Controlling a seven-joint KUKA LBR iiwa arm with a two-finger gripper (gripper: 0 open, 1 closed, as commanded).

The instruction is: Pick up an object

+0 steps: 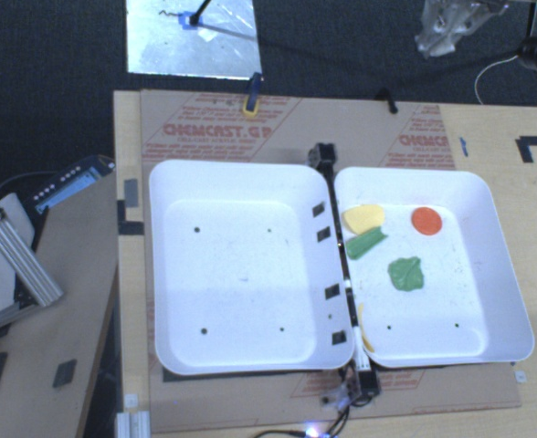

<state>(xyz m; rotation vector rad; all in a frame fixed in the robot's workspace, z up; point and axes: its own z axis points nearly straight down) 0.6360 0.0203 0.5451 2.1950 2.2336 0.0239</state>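
In the right bin (488, 217) lie a yellow piece (363, 217), a long green piece (365, 242), a round orange-red piece (426, 220) and a leafy green piece (405, 274). A thin yellow sliver (366, 336) rests by the bin's near left wall. My gripper (436, 42) hangs at the top right, well beyond the bins' far edge and high over the dark floor, with nothing visible in it.
The left bin (173, 190) stands beside the right one, joined by a black-clipped divider (338, 254). Both sit on a cardboard sheet (223, 126). A shiny metal plate (191, 26) lies at the far left. A white cable (497, 67) loops at the far right.
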